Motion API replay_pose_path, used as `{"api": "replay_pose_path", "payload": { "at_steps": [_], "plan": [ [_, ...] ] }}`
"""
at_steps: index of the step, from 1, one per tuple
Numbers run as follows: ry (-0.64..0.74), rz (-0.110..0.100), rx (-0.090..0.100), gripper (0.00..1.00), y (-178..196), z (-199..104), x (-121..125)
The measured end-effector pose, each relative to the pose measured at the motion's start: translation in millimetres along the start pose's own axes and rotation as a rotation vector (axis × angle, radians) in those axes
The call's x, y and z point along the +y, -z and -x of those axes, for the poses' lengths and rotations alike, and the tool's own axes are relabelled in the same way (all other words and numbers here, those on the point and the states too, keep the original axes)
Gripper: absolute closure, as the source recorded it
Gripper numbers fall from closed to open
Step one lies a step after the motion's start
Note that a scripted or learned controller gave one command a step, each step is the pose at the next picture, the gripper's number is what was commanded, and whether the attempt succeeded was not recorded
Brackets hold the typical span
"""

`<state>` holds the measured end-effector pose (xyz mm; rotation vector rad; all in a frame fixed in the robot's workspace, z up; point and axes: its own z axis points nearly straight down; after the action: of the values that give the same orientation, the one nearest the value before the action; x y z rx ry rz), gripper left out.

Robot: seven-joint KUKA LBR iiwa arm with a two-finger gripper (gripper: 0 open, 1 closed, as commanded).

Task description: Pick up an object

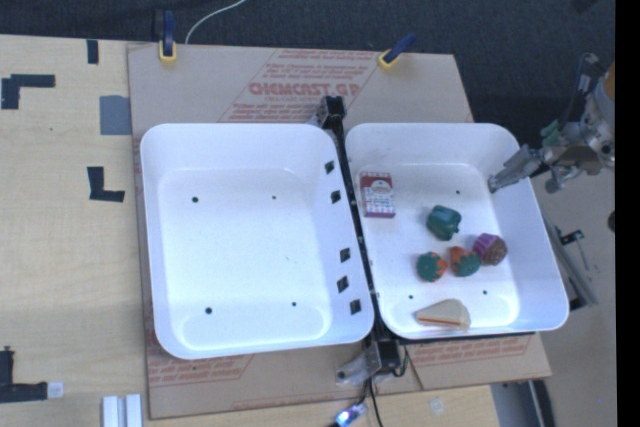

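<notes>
The right bin [530, 305] holds several small items. A red and white packet [377, 194] lies near its left wall. A dark green lump [444, 221] sits mid-bin. Below it, a green and red piece [431, 266], an orange piece [463, 262] and a purple piece [489, 248] cluster together. A tan wedge [443, 315] rests by the front wall. My gripper [525, 170] hangs over the bin's right rim, above and to the right of the items, with nothing seen in it.
The left bin [160, 215] stands beside the right one, with a black divider strip [345, 215] between them. Both rest on a cardboard sheet [290, 85] clamped at the back. A white cable [215, 10] runs behind.
</notes>
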<state>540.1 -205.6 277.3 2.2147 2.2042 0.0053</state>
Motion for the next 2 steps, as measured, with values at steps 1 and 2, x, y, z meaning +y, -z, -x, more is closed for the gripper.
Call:
{"api": "replay_pose_path", "payload": {
  "at_steps": [1,2],
  "plan": [
    [0.003,-0.031,0.014,0.00,-164,9,-23],
    [0.009,-0.015,0.008,0.00,-194,-43,-2]
  ]
}}
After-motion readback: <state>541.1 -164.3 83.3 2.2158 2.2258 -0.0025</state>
